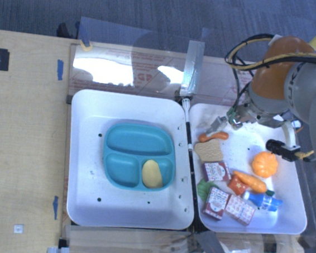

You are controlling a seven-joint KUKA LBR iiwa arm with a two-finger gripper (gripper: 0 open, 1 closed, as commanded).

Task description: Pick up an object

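Arm (pixel 297 81) enters from right, its grey body and orange band covering the far right corner of the right bin (pixel 297 213). Gripper (pixel 226 122) low over that bin's far left part, just above a small orange-red sausage-shaped piece (pixel 213 137); fingers (pixel 219 124) small and partly masked by the wrist, so cannot tell whether spread or pressed together, and nothing visibly pinched. Right bin clutter: tan bread slice (pixel 209 151), orange pumpkin-like fruit (pixel 264 164), carrot (pixel 250 181), blue bottle (pixel 262 201) lying down, three small red-and-white cartons (pixel 216 172) overlapping, labels unreadable; a green item (pixel 202 188) mostly hidden beneath them. Left bin (pixel 77 199) holds a teal divided tray (pixel 138 155) with a yellow potato-like object (pixel 152 173) in its near right compartment. Glare on the clear panel behind blurs the far rim.
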